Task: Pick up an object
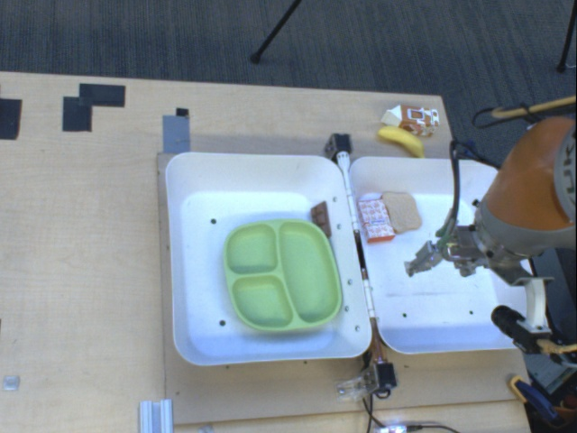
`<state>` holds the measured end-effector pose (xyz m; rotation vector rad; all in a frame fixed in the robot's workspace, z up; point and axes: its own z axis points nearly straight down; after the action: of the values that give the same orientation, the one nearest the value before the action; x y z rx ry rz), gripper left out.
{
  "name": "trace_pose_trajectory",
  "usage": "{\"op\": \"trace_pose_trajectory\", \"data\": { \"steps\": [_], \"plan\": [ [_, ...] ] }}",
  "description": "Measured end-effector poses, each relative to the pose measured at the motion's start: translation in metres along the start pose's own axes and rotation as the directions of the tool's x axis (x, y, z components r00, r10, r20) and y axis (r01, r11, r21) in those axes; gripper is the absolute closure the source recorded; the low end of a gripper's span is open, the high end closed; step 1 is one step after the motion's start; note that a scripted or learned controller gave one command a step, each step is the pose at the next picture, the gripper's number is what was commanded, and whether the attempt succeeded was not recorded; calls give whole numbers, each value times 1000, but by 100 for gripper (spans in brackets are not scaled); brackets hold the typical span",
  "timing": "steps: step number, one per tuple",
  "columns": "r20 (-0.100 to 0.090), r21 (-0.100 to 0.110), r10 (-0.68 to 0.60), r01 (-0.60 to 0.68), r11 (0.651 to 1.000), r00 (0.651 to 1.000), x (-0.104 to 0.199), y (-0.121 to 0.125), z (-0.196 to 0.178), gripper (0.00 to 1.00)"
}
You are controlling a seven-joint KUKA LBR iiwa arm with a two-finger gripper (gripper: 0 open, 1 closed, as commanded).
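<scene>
Your claw [424, 262] hangs over the right bin [433, 332], clear of the packet [374, 218]; I cannot tell if it's apart or together

Lighting was bright and even, from overhead. The two shallow white plastic bins [270, 174] were slightly overexposed, with soft glare on their floors. Shadows were faint. Focus was moderately soft throughout; fine detail was smeared.

My gripper [424, 262] hovers over the right bin [433, 327], nothing between my fingers. Red packet [374, 218] and tan slice [402, 211] sit near its top left. Green tray [281, 275] fills left bin [198, 242].
</scene>
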<state>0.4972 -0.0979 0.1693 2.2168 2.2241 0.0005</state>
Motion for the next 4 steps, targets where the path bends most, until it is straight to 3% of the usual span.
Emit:
{"op": "trace_pose_trajectory", "data": {
  "steps": [1, 2, 3, 4],
  "plan": [
    [0, -6, 1, -1, 1000, 1000, 8, -8, 83, 0],
    [0, -11, 0, 0, 1000, 1000, 8, -6, 71, 100],
    [-2, -3, -2, 2, 1000, 1000, 58, -2, -16, 100],
    [-1, -2, -2, 2, 1000, 1000, 57, -3, -15, 0]
  ]
}}
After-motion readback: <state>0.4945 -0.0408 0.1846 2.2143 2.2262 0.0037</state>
